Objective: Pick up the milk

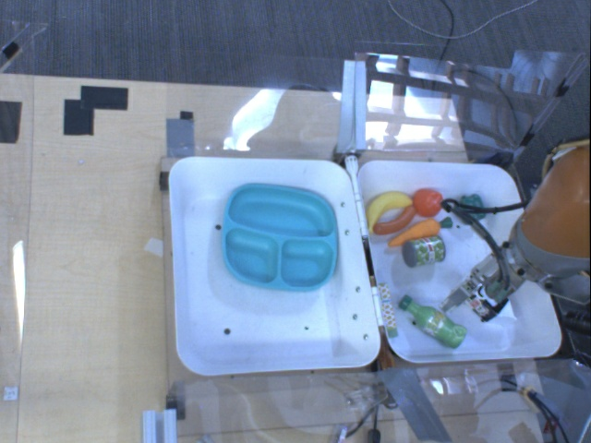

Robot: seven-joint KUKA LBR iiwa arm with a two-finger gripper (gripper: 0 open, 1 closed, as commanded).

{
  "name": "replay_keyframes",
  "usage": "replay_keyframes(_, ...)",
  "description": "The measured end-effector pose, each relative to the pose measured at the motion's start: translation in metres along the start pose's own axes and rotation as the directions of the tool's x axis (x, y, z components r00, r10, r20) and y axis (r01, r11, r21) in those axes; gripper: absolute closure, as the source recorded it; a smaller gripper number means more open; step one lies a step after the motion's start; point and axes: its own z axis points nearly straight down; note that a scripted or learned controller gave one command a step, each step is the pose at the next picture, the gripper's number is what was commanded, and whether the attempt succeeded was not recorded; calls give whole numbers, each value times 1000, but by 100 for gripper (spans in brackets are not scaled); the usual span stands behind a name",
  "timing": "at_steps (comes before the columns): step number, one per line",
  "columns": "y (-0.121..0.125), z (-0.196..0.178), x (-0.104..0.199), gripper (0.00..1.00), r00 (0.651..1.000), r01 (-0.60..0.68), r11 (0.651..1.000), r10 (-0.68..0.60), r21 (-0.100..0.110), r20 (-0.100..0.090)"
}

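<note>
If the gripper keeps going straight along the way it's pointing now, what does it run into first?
The two-finger gripper points toward the image's lower left, at the green plastic bottle with a white cap lying on the right white bin floor. That bottle looks first in line, though height above it is hard to judge from this slanted view.

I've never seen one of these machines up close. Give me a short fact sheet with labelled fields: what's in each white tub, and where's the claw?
left tub: holds a blue divided plate
right tub: banana, tomato, carrot, small can, green bottle, small green item at the far side
claw: low over the right tub, just right of the green bottle
claw's load: nothing visibly held
milk: I cannot tell which item this is
</note>
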Motion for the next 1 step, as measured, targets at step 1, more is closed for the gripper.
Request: replay_keyframes(1, 0, 0, 0, 0, 1000, 0, 1000, 0, 0, 0)
